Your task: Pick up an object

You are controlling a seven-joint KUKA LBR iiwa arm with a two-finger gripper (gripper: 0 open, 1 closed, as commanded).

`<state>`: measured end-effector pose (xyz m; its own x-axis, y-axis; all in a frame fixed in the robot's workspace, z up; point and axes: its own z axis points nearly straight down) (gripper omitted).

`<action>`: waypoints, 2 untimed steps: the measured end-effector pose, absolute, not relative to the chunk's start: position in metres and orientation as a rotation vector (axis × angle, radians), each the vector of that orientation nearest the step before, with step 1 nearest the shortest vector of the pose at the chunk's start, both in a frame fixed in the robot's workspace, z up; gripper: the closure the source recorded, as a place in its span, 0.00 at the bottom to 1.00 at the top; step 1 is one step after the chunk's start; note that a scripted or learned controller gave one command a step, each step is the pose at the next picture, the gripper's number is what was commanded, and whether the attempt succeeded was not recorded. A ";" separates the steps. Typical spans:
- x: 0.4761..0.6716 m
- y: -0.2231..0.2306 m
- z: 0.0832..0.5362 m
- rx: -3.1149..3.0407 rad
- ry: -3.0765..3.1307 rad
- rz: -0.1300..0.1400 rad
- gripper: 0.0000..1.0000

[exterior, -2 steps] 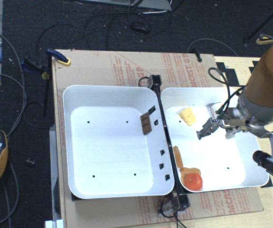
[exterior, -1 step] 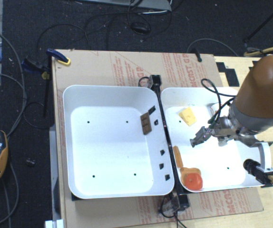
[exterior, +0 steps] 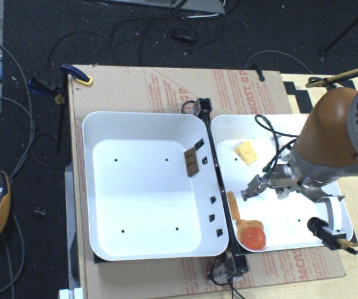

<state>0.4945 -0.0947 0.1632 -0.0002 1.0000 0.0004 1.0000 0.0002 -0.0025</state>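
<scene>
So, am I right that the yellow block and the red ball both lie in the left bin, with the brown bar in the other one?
Not quite: the camera view shows the yellow block and the red ball in the right bin, where the gripper hovers, and the brown bar in the left bin.
</scene>
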 end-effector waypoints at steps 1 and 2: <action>0.494 -0.099 0.102 -2.225 -2.218 0.005 0.00; 0.495 -0.097 0.113 -2.222 -2.220 0.001 1.00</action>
<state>0.4948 -0.0973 0.1133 0.0007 1.0000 0.0000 1.0000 -0.0007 -0.0006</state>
